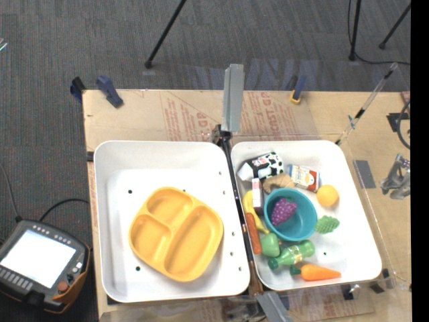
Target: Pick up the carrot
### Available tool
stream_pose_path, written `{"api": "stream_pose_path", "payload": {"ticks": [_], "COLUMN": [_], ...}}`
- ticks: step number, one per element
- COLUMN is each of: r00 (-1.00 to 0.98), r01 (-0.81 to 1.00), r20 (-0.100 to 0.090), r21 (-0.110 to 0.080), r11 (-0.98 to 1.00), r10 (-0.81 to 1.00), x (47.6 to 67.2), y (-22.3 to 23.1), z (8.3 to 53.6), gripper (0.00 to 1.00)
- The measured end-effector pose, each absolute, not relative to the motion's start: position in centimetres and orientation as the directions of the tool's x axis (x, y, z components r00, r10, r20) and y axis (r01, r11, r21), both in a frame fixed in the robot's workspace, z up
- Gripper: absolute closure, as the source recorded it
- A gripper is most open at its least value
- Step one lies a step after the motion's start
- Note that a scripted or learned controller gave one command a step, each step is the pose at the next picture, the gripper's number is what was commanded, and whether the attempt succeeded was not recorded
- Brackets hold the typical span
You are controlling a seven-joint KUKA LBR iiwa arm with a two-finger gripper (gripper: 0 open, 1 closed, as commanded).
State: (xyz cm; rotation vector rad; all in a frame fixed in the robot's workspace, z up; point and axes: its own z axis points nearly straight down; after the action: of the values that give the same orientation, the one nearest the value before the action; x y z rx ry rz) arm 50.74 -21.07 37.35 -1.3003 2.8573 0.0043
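The carrot point(320, 272) is a small orange toy with a green stub. It lies flat near the front edge of the right bin point(358, 247), pointing right. A green bottle point(293, 254) lies just to its left, touching or nearly touching it. Nothing covers the carrot from above.
The right bin also holds a teal bowl point(301, 223) with purple grapes point(283, 209), a green leafy toy point(327, 225), a yellow-orange fruit point(327, 195), a juice box point(305, 177), a cow-patterned carton point(265, 164), a green pepper point(269, 245) and a red-orange stick point(253, 237). The left bin point(114, 180) bears a yellow divided plate point(175, 232).
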Motion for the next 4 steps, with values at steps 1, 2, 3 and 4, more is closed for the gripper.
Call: {"api": "stream_pose_path", "payload": {"ticks": [1,2,3,4], "r00": [-0.424,0.105,0.371,0.447], "r01": [-0.906,-0.994,-0.929,-0.894], "r20": [-0.004,-0.009,-0.003,-0.018], "r21": [-0.003,0.005,-0.004,0.008], "r11": [0.424,-0.105,-0.371,-0.447], "r10": [-0.906,-0.994,-0.929,-0.894], "x": [51.7,49.3,50.1,47.5], "y": [-21.1,-21.0,-20.6,-19.7], "z": [47.0,36.6,48.8,29.6], "gripper": [1.00,1.00,1.00,1.00]}}
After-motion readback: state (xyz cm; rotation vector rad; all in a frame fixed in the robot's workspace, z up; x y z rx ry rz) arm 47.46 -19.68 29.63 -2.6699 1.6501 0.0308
